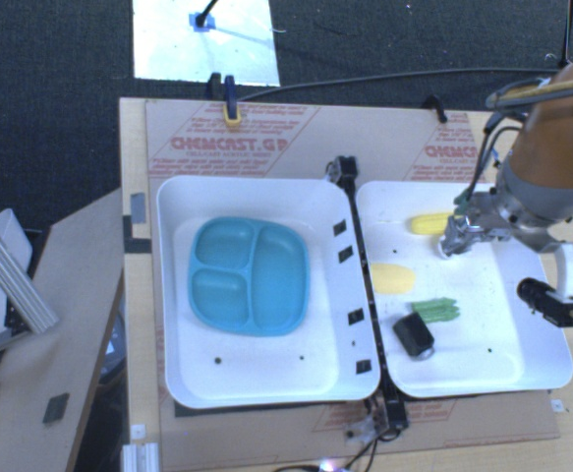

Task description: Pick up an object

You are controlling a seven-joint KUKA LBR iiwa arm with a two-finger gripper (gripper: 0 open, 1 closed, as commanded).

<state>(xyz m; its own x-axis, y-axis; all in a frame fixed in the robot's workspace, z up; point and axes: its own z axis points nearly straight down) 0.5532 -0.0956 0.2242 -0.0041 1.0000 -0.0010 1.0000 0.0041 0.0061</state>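
We see the end effector [455, 236] low over the right bin [522, 367], at the bin's upper middle; it is a small metallic piece under the grey wrist, and we cannot tell how it is set. At its 10 o'clock, touching or nearly so, lies a yellow oblong object [429, 224], smooth and rounded, partly hidden by the metal tip. At 7 o'clock a second yellow object [392, 278], a flatter rounded lump, rests near the bin's left wall. At 6 o'clock a green ridged piece [435, 310], long and slightly ribbed, lies just beside a black blocky object [414, 334] tilted at its lower left. At 4 o'clock a black cylindrical fitting [549, 303] on a white bracket overhangs the bin's right rim. The arm [553, 146], orange-banded and glossy, looms over the bin's upper right corner.

At 9 o'clock, across the divider with its black clips, the left bin [198, 372] holds a blue plastic divided plate [250, 275] with three compartments, rounded corners and a matte sheen. Both bins sit on a table [286, 131] covered with printed brown sheet.
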